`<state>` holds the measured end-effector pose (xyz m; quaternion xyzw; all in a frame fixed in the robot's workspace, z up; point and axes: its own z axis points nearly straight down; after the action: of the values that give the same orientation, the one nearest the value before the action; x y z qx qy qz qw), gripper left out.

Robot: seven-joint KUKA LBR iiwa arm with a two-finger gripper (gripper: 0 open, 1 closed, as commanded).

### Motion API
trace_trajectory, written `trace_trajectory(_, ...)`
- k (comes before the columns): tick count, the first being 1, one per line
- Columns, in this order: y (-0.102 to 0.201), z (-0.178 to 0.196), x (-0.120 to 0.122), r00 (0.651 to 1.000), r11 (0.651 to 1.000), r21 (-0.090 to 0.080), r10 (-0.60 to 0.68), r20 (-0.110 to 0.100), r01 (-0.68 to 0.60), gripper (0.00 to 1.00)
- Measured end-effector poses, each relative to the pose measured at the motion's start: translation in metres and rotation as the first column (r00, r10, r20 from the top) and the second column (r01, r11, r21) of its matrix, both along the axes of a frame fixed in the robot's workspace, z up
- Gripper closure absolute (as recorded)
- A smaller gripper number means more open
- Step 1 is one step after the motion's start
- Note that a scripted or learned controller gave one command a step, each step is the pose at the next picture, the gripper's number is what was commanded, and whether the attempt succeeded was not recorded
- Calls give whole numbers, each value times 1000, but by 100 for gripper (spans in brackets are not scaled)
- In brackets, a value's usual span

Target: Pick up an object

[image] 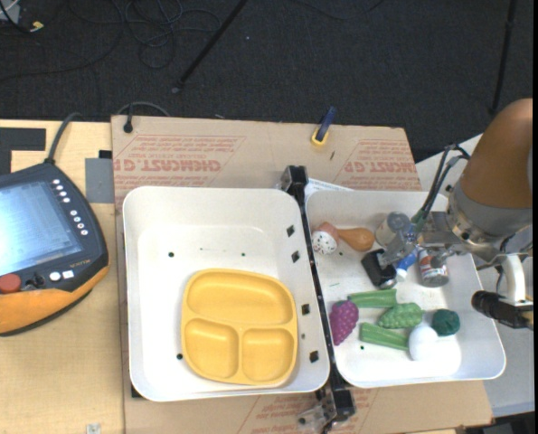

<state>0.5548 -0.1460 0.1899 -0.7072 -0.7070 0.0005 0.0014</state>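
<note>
Arm [495, 165]: reached in from the right, its orange band above the right bin's far right corner.
Gripper [404, 247]: hung low over the middle of the right bin [486, 364], among the objects there; whether it was wide, narrow or holding anything cannot be told, since metal parts and clutter covered that spot.
Left bin [160, 215]: held 1 yellow divided plate [240, 326] with 3 compartments, lying toward the near right corner.
Right bin, far left corner: 1 small white dotted ball [324, 240] lay beside an orange pear-shaped toy [353, 237].
Right bin, left edge: a purple bunch of grapes [343, 319] lay against the wall.
Right bin, centre: green vegetable pieces [388, 315] lay close together, just nearer the front than the gripper.
Right bin, near right corner: a white lump [424, 341] touched a dark green round piece [446, 321].
Bench, left edge: a tablet controller [33, 242] with an orange rim lay well apart from both bins.
</note>
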Motion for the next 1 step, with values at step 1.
trace_trajectory(1,47,-93,-15,1000,1000,3,2,-8,-2,0)
